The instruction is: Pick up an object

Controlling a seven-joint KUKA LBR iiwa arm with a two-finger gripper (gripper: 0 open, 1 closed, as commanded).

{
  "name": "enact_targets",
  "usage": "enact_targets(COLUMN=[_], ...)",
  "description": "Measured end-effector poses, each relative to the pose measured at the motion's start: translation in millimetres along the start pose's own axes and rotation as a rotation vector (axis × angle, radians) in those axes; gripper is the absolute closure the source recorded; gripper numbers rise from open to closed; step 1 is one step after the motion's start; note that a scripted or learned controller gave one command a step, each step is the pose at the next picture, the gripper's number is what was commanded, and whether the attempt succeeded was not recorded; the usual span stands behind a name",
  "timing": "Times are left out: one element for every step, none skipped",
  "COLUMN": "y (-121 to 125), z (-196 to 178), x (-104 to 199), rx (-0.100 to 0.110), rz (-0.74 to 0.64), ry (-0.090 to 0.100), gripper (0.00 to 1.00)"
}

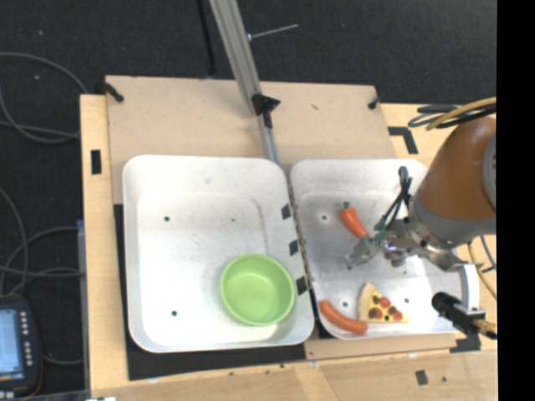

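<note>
In the right bin (334, 182) lie three toy foods: an orange carrot (353, 220) near the middle, a red sausage (343, 316) by the front rim, and a pizza slice (380, 305) to the right of the sausage. My gripper (364, 251) hangs low over the right bin, just below and to the right of the carrot and above the pizza slice. The grey and orange wrist (456, 182) behind it hides the bin's right side. I see nothing held in the gripper.
The left bin (167, 199) holds a green bowl (257, 288) near its front right corner. A slanted metal rail (242, 65) runs from the top down to the gap between the bins. Cables lie at the bench's right edge.
</note>
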State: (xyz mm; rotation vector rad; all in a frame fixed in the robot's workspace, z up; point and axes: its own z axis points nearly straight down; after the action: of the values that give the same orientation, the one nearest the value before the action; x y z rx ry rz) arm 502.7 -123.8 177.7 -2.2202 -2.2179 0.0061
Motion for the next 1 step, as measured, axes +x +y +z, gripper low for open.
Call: enact_targets(y=[-0.9], z=[63.0], x=[1.7], rx=[0.001], rz=[0.0], ry=[0.0], gripper=[0.0])
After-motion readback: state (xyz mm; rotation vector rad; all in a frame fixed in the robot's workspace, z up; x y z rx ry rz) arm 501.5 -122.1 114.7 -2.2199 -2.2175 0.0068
